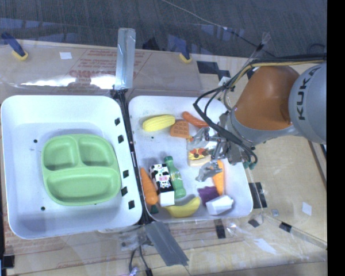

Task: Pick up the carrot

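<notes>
Banana (183, 207) lay at the bin's near edge while the tool (214, 161), its opening impossible to judge, hovered over a carrot (218, 181), calling for descent next.

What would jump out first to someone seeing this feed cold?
Probably the grey arm with its orange band, reaching from the right over the right bin, its gripper low among a crowd of toy food. Next, the green divided plate alone in the left bin. A carrot lies by the right bin's left wall, away from the gripper.
</notes>
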Action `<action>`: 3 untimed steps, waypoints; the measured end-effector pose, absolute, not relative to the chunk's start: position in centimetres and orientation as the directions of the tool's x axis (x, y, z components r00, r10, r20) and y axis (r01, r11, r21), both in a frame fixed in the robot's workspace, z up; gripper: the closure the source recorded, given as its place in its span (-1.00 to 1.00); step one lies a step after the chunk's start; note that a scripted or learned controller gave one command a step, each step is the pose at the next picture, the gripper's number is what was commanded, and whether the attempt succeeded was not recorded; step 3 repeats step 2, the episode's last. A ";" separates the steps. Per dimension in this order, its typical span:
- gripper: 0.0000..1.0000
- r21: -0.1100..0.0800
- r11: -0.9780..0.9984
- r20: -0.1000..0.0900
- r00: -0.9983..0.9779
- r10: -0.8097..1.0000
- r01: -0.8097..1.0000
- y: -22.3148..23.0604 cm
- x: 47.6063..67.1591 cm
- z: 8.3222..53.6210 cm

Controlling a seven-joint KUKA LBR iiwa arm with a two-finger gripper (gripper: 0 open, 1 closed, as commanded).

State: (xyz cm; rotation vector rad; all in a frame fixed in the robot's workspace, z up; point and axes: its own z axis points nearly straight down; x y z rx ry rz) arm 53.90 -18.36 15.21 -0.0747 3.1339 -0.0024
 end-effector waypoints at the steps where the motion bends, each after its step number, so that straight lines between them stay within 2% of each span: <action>1: -1.00 0.000 0.999 -0.001 -0.999 -0.054 -0.054 -21.0 50.5 9.2; 2: 1.00 -0.002 0.998 -0.006 -0.998 -0.061 -0.061 -20.9 50.8 10.3; 3: 1.00 -0.002 0.998 -0.006 -0.998 -0.061 -0.061 -20.9 50.8 10.3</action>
